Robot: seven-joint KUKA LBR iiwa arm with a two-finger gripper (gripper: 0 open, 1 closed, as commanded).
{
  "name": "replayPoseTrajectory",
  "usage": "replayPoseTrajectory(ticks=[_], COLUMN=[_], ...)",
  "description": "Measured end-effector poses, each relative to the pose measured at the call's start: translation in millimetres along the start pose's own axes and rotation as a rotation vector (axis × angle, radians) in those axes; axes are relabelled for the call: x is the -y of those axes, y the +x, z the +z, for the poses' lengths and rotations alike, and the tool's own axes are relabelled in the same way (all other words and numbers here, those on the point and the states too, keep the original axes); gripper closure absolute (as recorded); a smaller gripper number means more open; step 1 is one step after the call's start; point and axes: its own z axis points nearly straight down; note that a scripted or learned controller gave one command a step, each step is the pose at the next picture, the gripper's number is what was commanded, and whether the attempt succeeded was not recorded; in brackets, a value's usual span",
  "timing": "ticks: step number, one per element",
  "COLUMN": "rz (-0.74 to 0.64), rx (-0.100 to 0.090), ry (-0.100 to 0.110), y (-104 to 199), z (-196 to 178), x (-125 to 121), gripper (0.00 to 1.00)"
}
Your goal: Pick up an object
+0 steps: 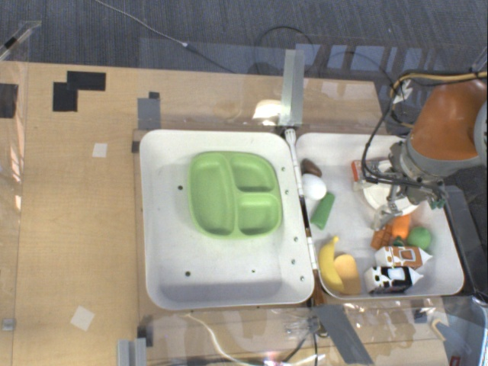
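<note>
Here, the orange carrot-shaped toy (390,229) lies in the right white bin (347,170), directly under the two-finger gripper (402,208), whose tips hang just above its upper end. Whether the tips touch the toy cannot be told, and how wide the gripper stands is hidden by the wrist and cables. Just right of the tips and slightly lower sits a round green toy (419,238). Below the tips lie a small brown-and-white carton-like toy (402,257) and then a black-and-white cow-patterned toy (390,278). Under and left of the tips a round white plate-like thing (375,194) shows partly. Further left are a green stick-shaped block (322,210), a white egg-shaped toy (313,187), and, lower, a yellow banana (329,261). Well to the left, the left white bin (164,273) holds a green divided plastic plate (233,194).
</note>
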Motion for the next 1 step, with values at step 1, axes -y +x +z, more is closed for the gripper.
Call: replayPoseTrajectory(ticks=[1], rz=[-0.086], rx=[0.003], ry=[-0.001], y=[35.8], z=[-2.5], x=[-67.5], gripper=[0.0])
